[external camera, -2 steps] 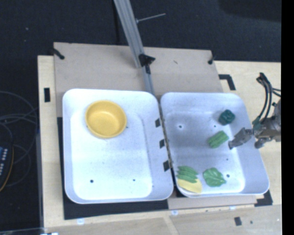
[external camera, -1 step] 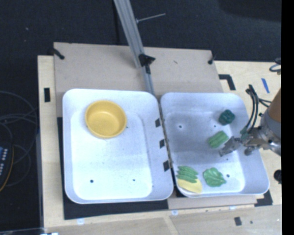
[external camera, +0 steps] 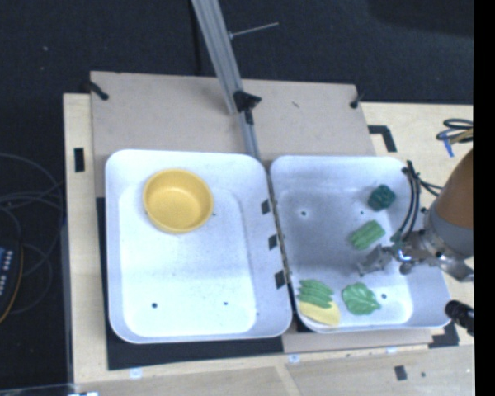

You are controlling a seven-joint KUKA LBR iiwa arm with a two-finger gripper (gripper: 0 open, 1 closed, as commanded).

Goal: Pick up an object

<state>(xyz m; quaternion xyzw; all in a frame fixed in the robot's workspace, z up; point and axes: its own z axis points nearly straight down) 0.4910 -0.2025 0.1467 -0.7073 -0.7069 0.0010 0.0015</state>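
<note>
- Gripper (external camera: 378, 262) sits low in the right bin (external camera: 330, 172), right-centre of frame, arm (external camera: 455, 205) coming in from the right edge with the orange band showing.
- Finger state: cannot tell. Tip is a small dark/grey blur against the bin floor, too small to resolve.
- Nothing visibly between the fingers, so no held object seen.
- Nearest object: light green piece (external camera: 366, 235), just above and left of the gripper tip, close beside it; contact not clear.
- Dark green block (external camera: 382, 196) lies further up the same bin, apart from the gripper.
- Lower part of right bin: green leafy item (external camera: 360, 298) below the gripper, apart from it.
- Left of that, green pod-like item (external camera: 315, 290) resting against a yellow piece (external camera: 321, 312) at the bin's lower left corner.
- Left bin (external camera: 190, 304) holds a yellow bowl (external camera: 178, 200), upright, in its upper left area, well apart from the gripper.
- Both bins side by side on the surface (external camera: 313, 118), touching along the middle.
- Grey pole (external camera: 217, 44) runs from top centre down to the junction of the bins.
- Black cables (external camera: 412, 200) loop by the arm's wrist.
</note>
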